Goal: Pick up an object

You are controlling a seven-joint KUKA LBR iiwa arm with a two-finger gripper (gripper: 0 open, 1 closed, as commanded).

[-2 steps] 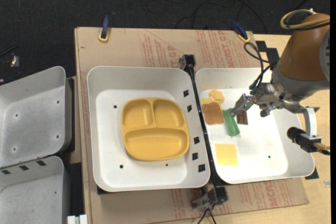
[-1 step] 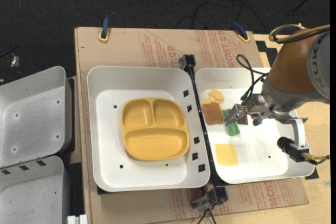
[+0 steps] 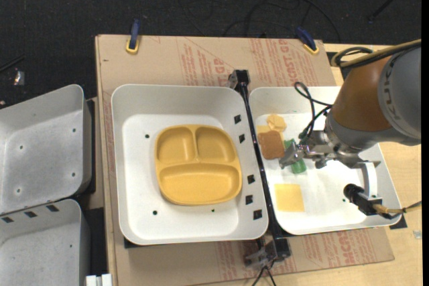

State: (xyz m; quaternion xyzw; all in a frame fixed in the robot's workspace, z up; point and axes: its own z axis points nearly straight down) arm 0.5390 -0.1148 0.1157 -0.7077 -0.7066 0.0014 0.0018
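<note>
Where the grey arm reaches in from the right and bends down over the right bin, its gripper sits low above the bin floor, right over a small green piece. Whether the gripper's tips are apart or together cannot be told, since the wrist and its metal parts cover them, and nothing can be seen held between them.

The green piece lies on the bin floor, partly hidden under the gripper. Just to its left stands a brown block, with a small orange-yellow piece touching its upper edge. Below the green piece, a little apart, a flat yellow square lies on the white floor.

In the left bin rests a yellow divided plate, near the middle. Both bins sit on a cardboard sheet.
</note>
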